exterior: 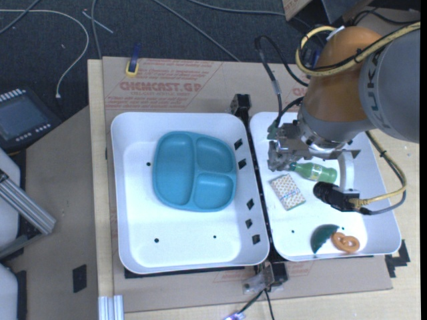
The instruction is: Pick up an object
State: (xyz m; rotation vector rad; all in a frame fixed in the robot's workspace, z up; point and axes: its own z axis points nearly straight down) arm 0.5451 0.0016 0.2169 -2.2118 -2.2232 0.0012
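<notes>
Gripper [283, 157] hovered low at right bin's [380, 242] 10 o'clock, beside green bottle [315, 173]. Grip state unclear, honestly. Nothing lifted yet.

I see a green bottle [316, 173] lying on its side right of centre, a checkered packet [287, 191] just below-left, a pretzel [346, 242] and teal piece [325, 237] lower right.

Divided plate [194, 171] in left bin [133, 239], bottle [316, 173], patterned packet [288, 191] in right bin [380, 235]
</notes>
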